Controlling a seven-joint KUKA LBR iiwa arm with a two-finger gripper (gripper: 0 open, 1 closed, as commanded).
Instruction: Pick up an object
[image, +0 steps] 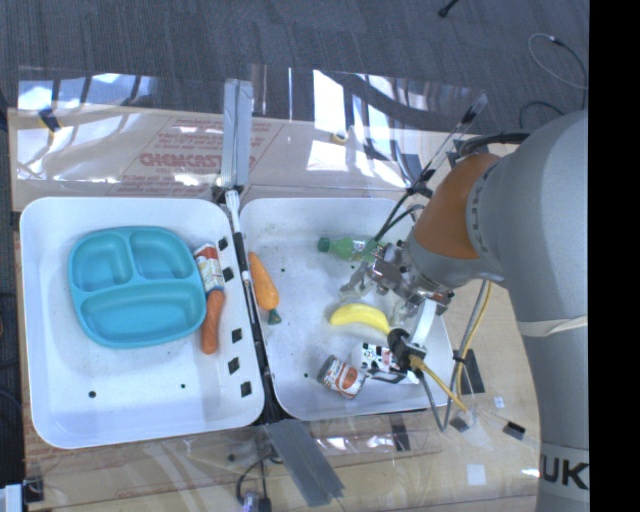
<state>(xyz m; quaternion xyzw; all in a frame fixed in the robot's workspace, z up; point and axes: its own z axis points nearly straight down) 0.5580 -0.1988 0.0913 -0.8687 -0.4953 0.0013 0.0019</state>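
In the right bin (300, 225) lie a green bottle (343, 245) near the back, a yellow banana (360, 318) in the middle, an orange carrot (264, 284) by the left wall, and a red-labelled can (340, 377) at the front. My gripper (370, 272) hangs low between the bottle's right end and the banana, just above the banana. Cables and the wrist crowd its tip. I see nothing clearly between its tips.
A small black-and-white item (378, 357) lies right of the can. The left bin (50, 400) holds a blue divided plate (135, 285), a second carrot (211, 320) and a small red-and-white container (208, 267). The grey arm (520, 220) covers the right bin's right side.
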